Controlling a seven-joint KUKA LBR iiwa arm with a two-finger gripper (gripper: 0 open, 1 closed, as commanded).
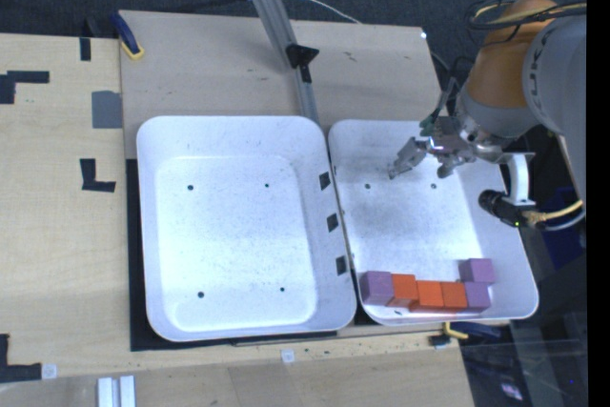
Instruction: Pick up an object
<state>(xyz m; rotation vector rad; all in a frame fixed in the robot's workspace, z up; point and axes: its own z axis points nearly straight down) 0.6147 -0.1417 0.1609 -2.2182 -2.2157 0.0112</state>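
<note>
Blocks (434,289), purple and orange, sit in a row at the six o'clock edge of the right bin (381,143), pushed against its wall. The pincer (421,160) hangs spread and holding nothing near twelve o'clock, well apart from them. It likely must travel toward six to grab one.

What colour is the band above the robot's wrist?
Orange band, shown in the camera view.
</note>
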